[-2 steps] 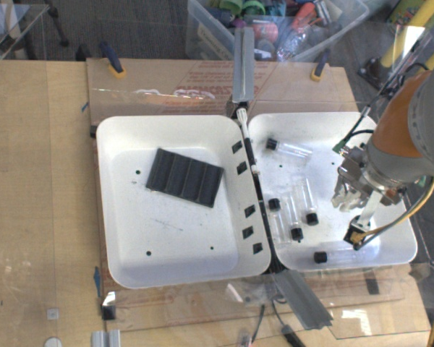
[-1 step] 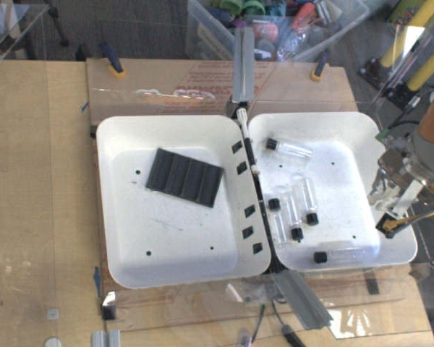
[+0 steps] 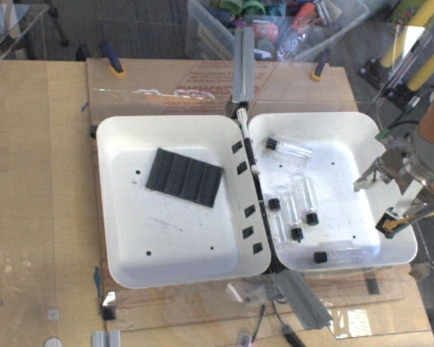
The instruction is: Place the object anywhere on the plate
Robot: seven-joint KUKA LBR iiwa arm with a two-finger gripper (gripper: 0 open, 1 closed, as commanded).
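Gripper point(image 3: 388, 202) open and empty at the right bin's point(image 3: 362, 125) right edge, clear vials point(image 3: 304, 201) well left, dark plate point(image 3: 184, 177) in the left bin point(image 3: 123, 132).

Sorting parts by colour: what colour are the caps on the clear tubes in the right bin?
Black caps on clear tubes, seen in the camera view.

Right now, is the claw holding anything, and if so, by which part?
Nothing is held. The claw hangs over the right bin's right edge with nothing between its fingers; the clear vials lie loose in that bin.
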